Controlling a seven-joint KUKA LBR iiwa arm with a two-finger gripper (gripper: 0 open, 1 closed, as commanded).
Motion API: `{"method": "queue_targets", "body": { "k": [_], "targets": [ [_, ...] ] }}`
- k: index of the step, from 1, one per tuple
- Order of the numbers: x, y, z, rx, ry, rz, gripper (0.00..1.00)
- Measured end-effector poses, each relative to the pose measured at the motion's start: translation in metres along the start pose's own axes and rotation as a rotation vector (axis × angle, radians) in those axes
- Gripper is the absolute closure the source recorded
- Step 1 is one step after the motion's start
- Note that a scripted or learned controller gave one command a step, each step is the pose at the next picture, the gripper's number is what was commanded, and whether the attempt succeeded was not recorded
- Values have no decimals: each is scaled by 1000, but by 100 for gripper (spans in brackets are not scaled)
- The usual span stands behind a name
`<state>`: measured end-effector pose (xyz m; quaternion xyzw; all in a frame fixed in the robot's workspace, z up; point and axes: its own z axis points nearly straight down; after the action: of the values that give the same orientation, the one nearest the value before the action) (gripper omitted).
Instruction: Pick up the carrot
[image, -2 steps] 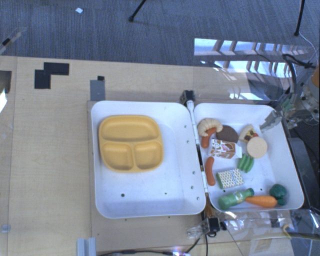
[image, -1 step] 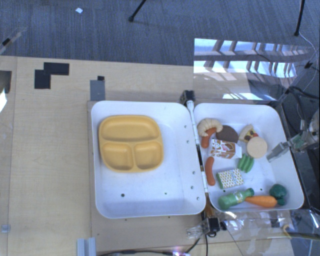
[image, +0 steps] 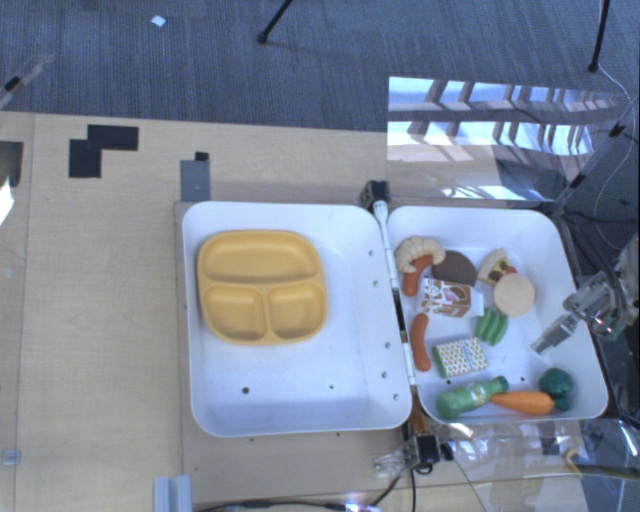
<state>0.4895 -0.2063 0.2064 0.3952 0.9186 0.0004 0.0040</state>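
At the right edge of the frame, the gripper (image: 562, 331), its opening impossible to tell, hovers above the carrot (image: 522, 402) lying at the right bin's (image: 570, 255) lower edge, so approach comes next.

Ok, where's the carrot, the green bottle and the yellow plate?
carrot (image: 522, 402), camera view, middle of its orange body.
green bottle (image: 465, 397), camera view, middle of its body.
yellow plate (image: 262, 285), camera view, ridge between its compartments.
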Motion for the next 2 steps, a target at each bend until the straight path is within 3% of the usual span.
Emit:
{"method": "queue_targets", "body": {
  "k": [1, 2],
  "targets": [
    [1, 3, -1, -1, -2, -373, 0],
    [0, 2, 106, -3, -7, -644, 0]
  ]
}}
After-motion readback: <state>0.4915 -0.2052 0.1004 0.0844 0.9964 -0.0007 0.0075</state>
